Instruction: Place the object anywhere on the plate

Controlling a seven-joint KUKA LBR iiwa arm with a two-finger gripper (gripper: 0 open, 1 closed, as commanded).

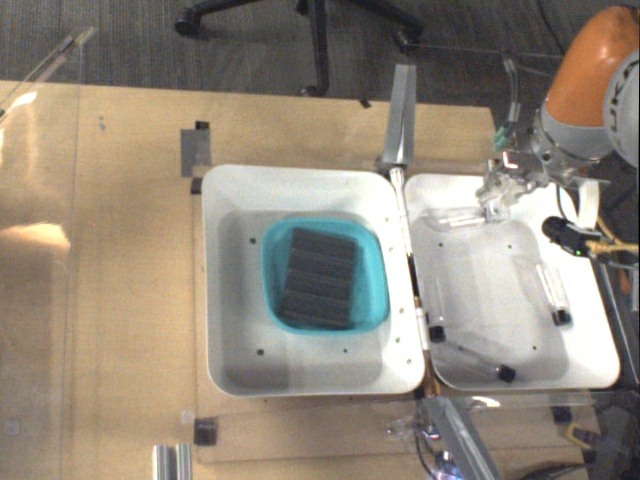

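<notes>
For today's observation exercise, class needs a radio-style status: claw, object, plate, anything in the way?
Claw over right bin's far edge, nothing seen between its fingers. Dark ridged object lying on teal plate in left bin. Nothing blocking plate.

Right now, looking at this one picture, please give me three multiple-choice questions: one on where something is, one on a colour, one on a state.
1. The ribbed dark grey block lies
A. on the wooden bench
B. on the plate in the left white bin
C. in the right white bin

2. The square plate is
A. red
B. turquoise
C. yellow

3. The pincer is
A. above the right bin's far edge, apart from the block
B. pressing on the block
C. resting on the plate

Key: 1 B, the block sits inside the plate's rim; 2 B, the rim is blue-green; 3 A, the pincer hangs by the right white bin.
</notes>
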